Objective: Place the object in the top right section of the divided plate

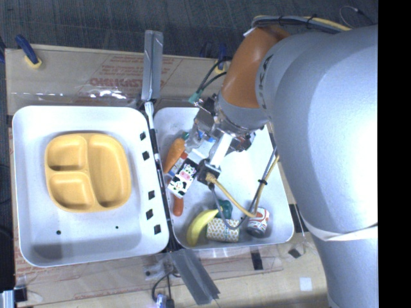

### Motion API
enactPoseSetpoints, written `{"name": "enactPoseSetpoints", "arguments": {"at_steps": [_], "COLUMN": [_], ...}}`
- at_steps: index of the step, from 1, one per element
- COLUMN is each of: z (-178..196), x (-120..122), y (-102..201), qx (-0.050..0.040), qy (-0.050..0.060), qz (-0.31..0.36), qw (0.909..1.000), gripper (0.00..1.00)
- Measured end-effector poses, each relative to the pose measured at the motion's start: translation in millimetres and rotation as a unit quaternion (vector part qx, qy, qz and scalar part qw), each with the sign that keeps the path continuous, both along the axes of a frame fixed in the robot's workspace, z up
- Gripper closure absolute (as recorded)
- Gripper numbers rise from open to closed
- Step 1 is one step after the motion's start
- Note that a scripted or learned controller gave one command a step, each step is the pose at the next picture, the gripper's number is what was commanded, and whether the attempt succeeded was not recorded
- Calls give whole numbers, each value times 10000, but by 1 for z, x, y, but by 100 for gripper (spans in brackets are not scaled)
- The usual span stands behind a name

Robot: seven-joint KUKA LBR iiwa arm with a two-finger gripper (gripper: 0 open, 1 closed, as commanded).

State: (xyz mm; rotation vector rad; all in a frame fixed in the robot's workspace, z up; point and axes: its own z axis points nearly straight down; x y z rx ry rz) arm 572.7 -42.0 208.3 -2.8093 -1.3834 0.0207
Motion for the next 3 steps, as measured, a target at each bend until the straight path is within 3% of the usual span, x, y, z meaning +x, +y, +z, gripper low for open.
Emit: {"name": "enactPoseSetpoints", "arguments": {"at_steps": [1,2,3], "z": [32,1,58], "x": [-4,26,13], "y": [72,123,206], "qx": [-9,-3,14], "qy": [-72,-74,-75], "qz": [337,1410,3518], "qw": [9994,9900,9360], "gripper": [100,100,100]}}
